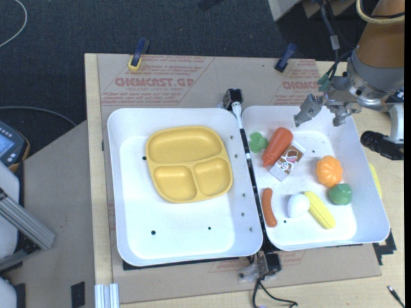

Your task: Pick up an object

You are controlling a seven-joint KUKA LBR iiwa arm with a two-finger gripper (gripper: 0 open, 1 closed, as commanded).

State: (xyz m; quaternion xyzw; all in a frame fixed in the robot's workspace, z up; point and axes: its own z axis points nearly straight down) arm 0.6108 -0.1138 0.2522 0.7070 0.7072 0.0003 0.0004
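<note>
Carrot [277, 145] lies in right bin [359, 230]; gripper [324, 112] above, fingers apparently spread, gripping nothing.

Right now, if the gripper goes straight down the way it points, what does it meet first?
Probably bare floor at the far end of the right bin. The gripper, fingers spread open, hangs above that spot; the carrot lies just left of it. Depth is hard to judge from this slant, so it could clip the carrot.

arm: enters from right | pincer [324, 112]: fingers spread, nothing held
</note>
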